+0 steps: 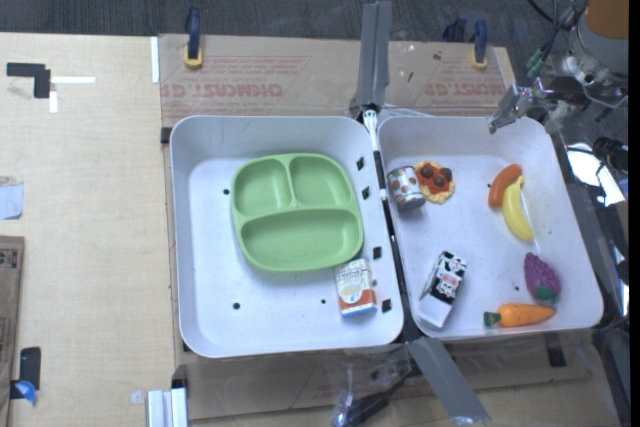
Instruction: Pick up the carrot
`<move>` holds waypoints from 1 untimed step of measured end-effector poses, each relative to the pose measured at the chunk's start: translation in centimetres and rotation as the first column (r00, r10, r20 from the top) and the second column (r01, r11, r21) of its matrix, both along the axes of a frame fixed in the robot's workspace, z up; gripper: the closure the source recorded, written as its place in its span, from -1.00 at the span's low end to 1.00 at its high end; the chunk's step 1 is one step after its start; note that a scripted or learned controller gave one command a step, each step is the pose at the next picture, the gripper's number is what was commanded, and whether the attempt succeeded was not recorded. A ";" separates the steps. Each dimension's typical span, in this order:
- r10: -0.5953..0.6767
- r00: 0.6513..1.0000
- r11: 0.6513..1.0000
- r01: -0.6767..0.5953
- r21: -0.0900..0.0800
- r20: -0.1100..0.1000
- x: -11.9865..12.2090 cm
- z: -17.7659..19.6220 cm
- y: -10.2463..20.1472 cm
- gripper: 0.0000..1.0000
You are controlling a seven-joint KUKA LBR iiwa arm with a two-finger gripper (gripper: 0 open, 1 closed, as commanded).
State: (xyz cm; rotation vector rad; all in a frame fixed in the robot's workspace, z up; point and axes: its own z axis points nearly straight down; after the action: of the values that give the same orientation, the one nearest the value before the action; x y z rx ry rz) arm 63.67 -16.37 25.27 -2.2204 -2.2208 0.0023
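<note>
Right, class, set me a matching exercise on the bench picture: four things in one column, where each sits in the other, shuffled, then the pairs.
Things:
1. carrot
2. green plate
3. banana
4. can

Places:
A. left bin, middle
B. right bin, near front edge, beside the grapes
C. right bin, by the divider, next to the pizza
D. right bin, right side, against an orange sausage

Pairs: 1-B, 2-A, 3-D, 4-C

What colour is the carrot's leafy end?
Green, on the orange toy carrot in the right bin, seen in the camera view.
</note>
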 end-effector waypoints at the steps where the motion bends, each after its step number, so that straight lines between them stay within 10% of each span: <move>1: 0.508 0.862 0.862 -0.508 0.000 0.002 -6.2 -9.8 -5.5 -1.00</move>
State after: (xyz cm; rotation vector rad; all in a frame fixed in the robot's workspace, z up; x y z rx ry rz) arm 57.52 -21.82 15.48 -1.5586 -2.7282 0.0000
